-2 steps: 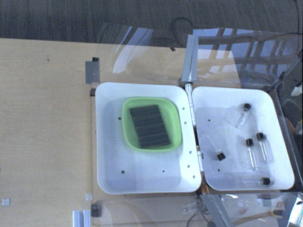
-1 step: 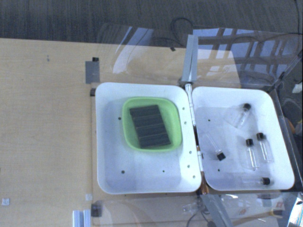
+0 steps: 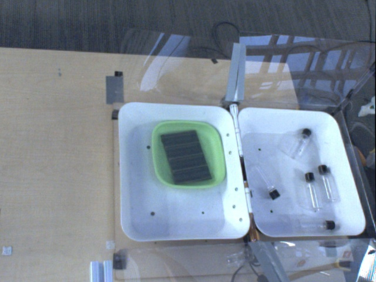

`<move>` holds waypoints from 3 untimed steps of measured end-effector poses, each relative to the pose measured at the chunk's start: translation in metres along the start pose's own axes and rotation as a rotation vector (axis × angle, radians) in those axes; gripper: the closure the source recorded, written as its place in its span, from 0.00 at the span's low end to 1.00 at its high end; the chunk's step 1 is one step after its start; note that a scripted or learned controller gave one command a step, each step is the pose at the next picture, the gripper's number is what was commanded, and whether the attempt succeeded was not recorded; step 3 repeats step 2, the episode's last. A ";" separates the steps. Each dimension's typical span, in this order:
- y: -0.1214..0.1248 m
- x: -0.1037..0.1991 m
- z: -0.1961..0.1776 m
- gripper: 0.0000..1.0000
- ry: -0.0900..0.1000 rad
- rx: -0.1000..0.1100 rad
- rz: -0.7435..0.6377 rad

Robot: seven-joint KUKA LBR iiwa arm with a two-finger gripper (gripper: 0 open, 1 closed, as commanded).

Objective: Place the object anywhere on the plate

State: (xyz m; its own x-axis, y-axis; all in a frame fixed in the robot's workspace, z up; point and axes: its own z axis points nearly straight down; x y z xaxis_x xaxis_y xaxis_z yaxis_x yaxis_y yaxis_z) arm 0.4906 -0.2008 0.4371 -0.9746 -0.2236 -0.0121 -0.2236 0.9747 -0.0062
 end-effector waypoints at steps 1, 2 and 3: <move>-0.006 -0.005 -0.001 0.00 -0.002 0.002 -0.285; -0.006 -0.005 -0.001 0.00 -0.002 0.001 -0.560; -0.006 -0.005 -0.001 0.00 -0.002 0.001 -0.560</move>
